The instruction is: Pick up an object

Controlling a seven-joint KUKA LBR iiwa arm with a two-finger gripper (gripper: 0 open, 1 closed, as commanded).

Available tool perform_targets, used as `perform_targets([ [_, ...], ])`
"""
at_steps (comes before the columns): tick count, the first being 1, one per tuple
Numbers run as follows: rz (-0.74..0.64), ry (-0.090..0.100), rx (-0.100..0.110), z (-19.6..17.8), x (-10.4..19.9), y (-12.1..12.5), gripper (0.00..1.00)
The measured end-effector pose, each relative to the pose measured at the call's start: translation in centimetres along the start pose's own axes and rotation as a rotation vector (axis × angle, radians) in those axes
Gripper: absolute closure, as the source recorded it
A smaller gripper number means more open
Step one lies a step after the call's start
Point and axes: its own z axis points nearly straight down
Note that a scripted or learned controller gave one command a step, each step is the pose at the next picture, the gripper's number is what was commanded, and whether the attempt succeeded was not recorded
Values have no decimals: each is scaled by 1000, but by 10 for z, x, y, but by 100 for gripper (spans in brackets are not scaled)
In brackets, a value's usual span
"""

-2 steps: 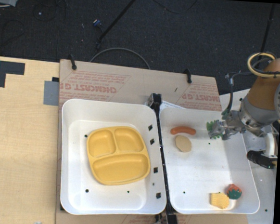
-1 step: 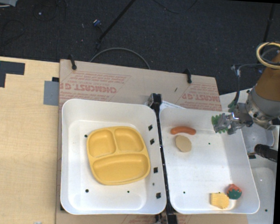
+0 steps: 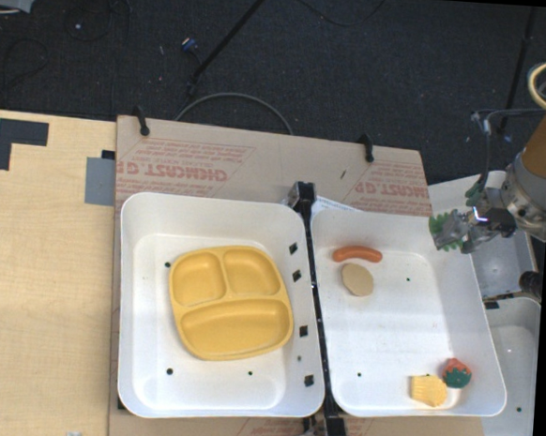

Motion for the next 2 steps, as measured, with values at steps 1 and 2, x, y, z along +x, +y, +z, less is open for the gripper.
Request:
perform_targets([
  [1,-5,3,6,-1,61,-12,100],
  [2,-5,4,7,-8,110,-31,100],
])
